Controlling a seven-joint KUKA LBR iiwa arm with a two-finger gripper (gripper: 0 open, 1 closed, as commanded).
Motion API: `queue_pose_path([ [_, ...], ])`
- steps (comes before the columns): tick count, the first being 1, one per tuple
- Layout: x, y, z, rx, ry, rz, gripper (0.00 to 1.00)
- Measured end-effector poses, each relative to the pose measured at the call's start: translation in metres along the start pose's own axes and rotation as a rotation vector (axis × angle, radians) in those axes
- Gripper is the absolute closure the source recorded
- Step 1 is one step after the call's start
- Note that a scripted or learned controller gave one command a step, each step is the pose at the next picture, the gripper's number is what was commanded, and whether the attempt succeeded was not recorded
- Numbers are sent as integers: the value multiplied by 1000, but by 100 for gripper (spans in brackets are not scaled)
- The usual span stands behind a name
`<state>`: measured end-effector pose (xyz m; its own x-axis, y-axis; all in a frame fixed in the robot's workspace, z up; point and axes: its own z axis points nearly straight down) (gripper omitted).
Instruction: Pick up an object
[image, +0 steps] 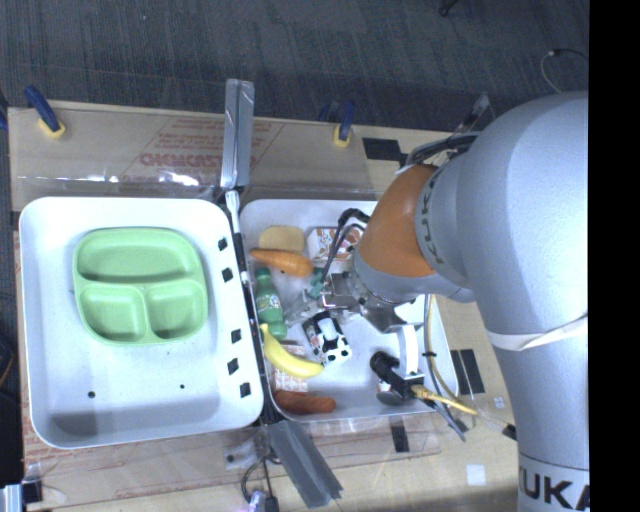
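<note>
A green sectioned tray (140, 283) is seen in the left white bin (60, 400), toward ten o'clock. Blue clamps (43, 110) are fixed at the bench's far edge, at eleven and twelve o'clock.

The floor (300, 50) along the top of the frame is dark carpet with a fine striped pattern. Below it sits a light brown bench top (120, 140) with red writing on it. Two blue clamps (44, 110) grip its upper edge.
</note>
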<state>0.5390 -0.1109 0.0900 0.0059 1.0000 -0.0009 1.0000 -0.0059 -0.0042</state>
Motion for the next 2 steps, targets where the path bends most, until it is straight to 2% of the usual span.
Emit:
queue_pose_path([
  [1,0,0,-8,3,1,-4,100],
  [2,47,70,-138,0,1,349,100],
])
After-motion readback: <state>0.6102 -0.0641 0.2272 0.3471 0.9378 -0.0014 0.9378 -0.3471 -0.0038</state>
